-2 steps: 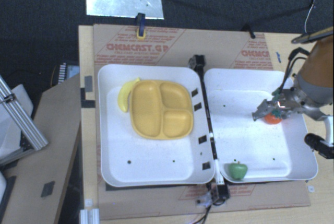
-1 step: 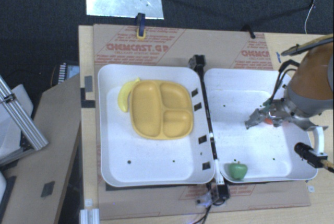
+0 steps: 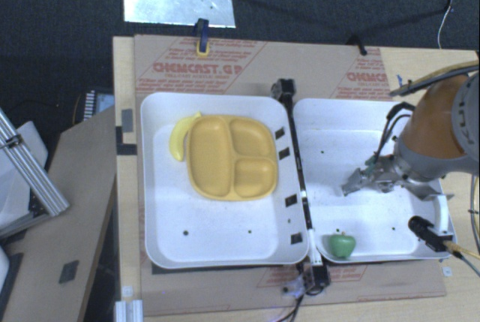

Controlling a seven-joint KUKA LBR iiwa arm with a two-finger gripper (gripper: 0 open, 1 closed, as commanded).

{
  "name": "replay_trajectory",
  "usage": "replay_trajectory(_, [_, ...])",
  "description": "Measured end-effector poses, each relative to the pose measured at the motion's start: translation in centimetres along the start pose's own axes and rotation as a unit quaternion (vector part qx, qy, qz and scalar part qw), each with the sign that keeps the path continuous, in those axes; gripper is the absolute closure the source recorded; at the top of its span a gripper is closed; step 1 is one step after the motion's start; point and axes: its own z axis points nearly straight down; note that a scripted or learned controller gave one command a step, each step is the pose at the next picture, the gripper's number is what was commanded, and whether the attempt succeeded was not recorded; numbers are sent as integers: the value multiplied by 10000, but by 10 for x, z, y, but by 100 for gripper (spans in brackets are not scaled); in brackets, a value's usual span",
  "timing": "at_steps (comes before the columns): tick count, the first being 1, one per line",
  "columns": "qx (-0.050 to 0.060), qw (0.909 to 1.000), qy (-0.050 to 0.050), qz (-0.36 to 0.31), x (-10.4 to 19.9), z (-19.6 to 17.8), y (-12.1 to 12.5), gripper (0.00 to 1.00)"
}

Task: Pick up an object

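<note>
The gripper (image 3: 352, 185) hangs low in the right bin (image 3: 360, 118); I cannot tell how its jaws stand. Below them and slightly left, the green apple (image 3: 343, 245) sits against the bin's near wall and may roll away. Far left of the jaws, the banana (image 3: 178, 137) hides under the yellow plate (image 3: 229, 157).

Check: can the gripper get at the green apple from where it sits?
Probably yes. The apple lies alone by the right bin's near left corner, with bare floor between it and the gripper. The bin walls close by could crowd the fingers.

A small green apple (image 3: 342, 245) sits upright at the near left corner of the right bin (image 3: 375, 125).
</note>
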Motion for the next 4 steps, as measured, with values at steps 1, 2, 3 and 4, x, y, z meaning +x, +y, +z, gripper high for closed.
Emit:
replay_trajectory(1, [-28, 10000, -11, 5, -1, -13, 2, 100])
replay_trajectory(2, [-45, 10000, -14, -15, -2, -75, -3, 100])
replay_trajectory(3, [-55, 10000, -17, -21, -2, -128, -1, 100])
replay_trajectory(4, [-34, 10000, 0, -49, 48, -121, 21, 100])
